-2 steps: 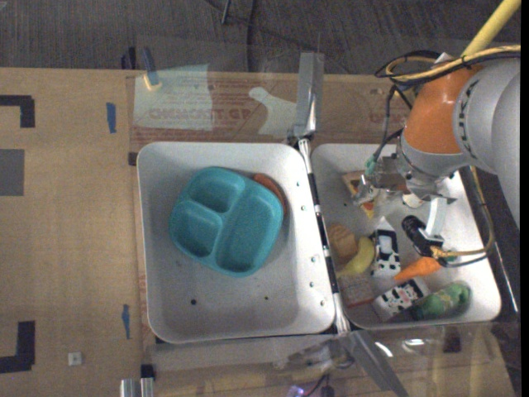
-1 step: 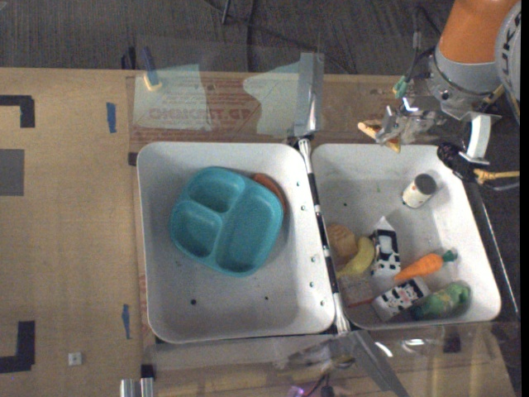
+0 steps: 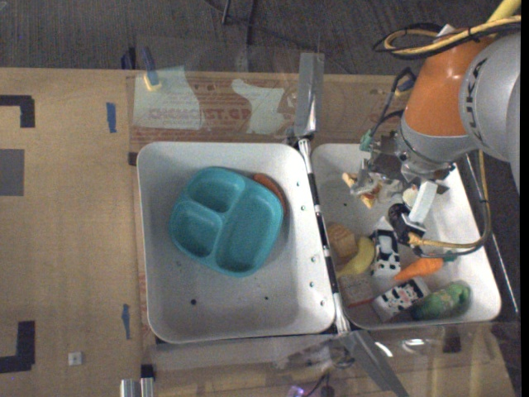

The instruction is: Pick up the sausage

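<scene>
One gripper (image 3: 369, 182) hangs over the right bin (image 3: 488, 300); whether its fingers are apart cannot be told. A brownish piece, perhaps the sausage (image 3: 339, 238), lies by the bin's left wall beside a banana (image 3: 361, 257).

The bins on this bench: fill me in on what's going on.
A grey and orange arm reaches from the right over the right bin, its gripper hovering near the bin's upper left part. Toy foods lie below it: a banana, a carrot, a green item. The left bin holds a teal divided tray.
</scene>
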Controlling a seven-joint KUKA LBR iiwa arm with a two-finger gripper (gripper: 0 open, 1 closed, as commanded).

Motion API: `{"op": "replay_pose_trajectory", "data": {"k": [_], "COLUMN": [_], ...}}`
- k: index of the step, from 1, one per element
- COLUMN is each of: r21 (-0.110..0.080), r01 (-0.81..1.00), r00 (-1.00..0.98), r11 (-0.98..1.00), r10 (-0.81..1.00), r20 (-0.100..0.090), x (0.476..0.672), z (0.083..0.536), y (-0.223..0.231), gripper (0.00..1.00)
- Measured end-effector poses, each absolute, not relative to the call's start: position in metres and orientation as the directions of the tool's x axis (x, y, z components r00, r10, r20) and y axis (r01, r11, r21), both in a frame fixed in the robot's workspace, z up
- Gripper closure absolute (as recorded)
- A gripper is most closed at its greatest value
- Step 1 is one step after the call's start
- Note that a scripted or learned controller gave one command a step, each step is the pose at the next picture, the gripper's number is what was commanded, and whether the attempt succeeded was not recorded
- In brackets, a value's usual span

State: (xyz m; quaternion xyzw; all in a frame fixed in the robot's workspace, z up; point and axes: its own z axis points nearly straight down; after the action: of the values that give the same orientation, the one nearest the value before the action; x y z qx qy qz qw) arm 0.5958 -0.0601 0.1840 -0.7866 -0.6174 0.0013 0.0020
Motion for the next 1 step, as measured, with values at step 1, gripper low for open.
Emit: {"op": "replay_pose_trajectory", "data": {"k": [1], "r21": [-0.005], "r01": [0.811], "r00": [0.585], "r11": [-0.585], "r10": [0.811], "r20": [-0.002], "x": [0.5719], "z": [0.1840], "y": [-0.0814], "gripper": [1.00]}}
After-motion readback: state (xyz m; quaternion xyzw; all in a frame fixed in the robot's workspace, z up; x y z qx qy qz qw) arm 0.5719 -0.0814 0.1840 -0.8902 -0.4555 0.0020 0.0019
